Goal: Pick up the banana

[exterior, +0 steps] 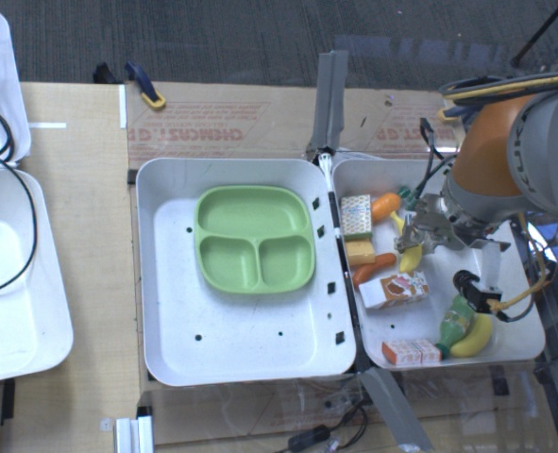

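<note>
Okay, my gripper [413,245] hangs low in the right bin [533,347], at that bin's middle, orange band above it. Whether it's open or shut I cannot tell; a small yellow piece [410,260] sits right at its tip, unclear if held. The banana [474,337] lies at the right bin's near-right corner, touching a green item [456,321] just left of it, apart from my gripper. Also in the right bin: carrot [386,206] near the far wall, printed box [356,215] by the left wall, another carrot [373,268] mid-left, white carton [395,291] just below my gripper, small orange box [411,352] at the near wall. Left of the right bin, the left bin [165,347] holds a green divided plate [256,239].
</note>
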